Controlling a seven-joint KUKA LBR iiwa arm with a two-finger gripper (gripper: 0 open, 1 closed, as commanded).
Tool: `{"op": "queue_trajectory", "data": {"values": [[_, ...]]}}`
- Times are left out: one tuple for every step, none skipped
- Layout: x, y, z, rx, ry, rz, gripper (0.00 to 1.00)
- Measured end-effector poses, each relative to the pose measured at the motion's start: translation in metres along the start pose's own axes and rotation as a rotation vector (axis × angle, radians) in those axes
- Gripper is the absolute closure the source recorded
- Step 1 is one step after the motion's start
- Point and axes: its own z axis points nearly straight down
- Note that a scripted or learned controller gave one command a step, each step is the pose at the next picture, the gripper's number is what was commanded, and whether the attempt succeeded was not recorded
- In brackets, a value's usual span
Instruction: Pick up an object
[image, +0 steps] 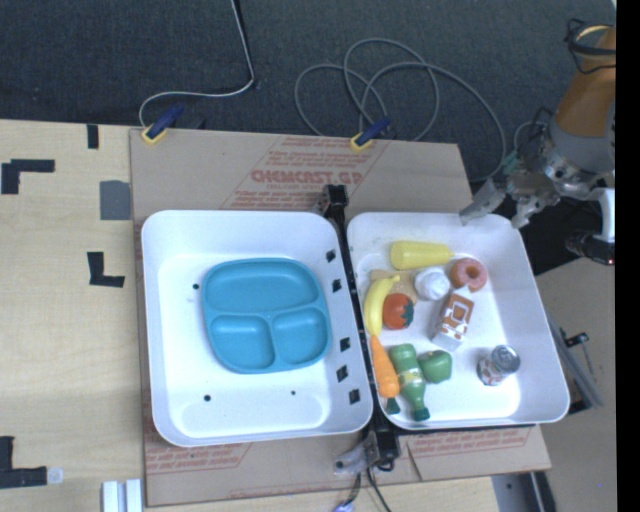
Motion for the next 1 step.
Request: {"op": "queue_trajectory", "data": {"values": [[-0.0011, -0.0179, 0.1251, 0.011, 0.001, -0.001, 0.00]]}}
